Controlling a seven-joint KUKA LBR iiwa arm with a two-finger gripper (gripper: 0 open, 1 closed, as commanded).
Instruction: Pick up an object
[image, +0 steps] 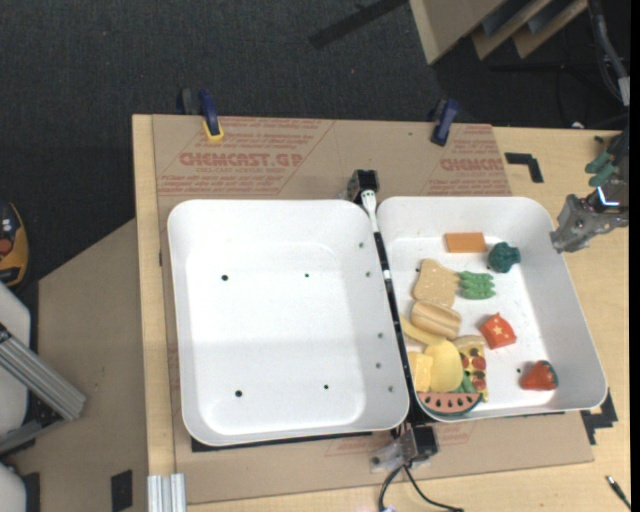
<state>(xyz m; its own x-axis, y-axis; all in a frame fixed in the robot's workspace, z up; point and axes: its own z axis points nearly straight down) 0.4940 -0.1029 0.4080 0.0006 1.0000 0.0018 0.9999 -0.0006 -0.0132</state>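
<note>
The right bin (560, 300) holds several toy foods. An orange block (464, 241) and a dark green broccoli (503, 257) lie near its back. A light green vegetable (477, 286), a bread slice (435, 283) and a bun (433, 320) sit in the middle. Toward the front are a red pepper (497, 330), a red strawberry (538, 376), a yellow fruit (446, 368) and a watermelon slice (450, 405). My gripper (580, 224) hangs at the right bin's back right corner, just outside the rim, right of the broccoli, with nothing seen in it.
The left bin (200, 300) lies beside the right one, both on a brown board (300, 150) held by blue clamps (443, 120) at the back. A cable and connector (410, 455) sit at the front between the bins.
</note>
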